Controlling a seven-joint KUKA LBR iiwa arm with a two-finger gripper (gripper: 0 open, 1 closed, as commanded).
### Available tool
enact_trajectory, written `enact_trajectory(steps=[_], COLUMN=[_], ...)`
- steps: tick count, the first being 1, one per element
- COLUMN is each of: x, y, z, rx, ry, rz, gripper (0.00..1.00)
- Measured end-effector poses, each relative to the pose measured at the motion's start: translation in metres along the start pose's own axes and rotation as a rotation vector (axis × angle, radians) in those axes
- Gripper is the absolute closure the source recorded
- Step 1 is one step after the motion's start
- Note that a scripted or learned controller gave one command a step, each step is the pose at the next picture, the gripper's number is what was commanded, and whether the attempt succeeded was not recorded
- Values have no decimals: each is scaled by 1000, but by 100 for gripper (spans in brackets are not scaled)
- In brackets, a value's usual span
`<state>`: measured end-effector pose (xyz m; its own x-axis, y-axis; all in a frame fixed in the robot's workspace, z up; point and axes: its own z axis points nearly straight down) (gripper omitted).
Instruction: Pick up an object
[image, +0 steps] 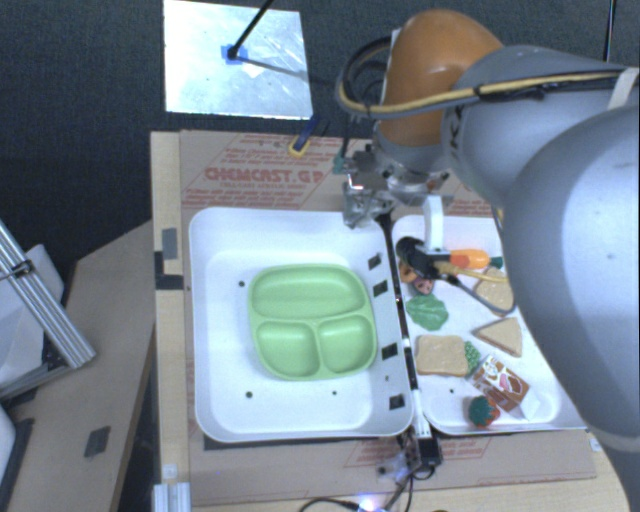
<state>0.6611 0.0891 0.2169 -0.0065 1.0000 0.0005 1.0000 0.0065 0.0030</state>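
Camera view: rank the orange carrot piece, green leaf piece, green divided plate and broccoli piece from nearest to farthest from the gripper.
From the gripper:
1. Orange carrot piece, right bin, far end.
2. Green leaf piece, right bin, by the divider.
3. Green divided plate, left bin; close to the leaf.
4. Broccoli piece, right bin's near edge.

Plastic, cardboard and a bit of shine.
Both white bins (215, 300) look like smooth, faintly glossy plastic; the green divided tray (308, 320) is matt plastic; printed brown cardboard (250, 175) lies beneath; the arm's grey shell (570, 200) gleams softly, its orange band (435, 70) glossy.
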Motion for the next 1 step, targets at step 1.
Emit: enact_trajectory(steps=[1], x=[-1], y=[-3], z=[-17], rx=[-1], ry=[0], rz=[1], gripper=[100])
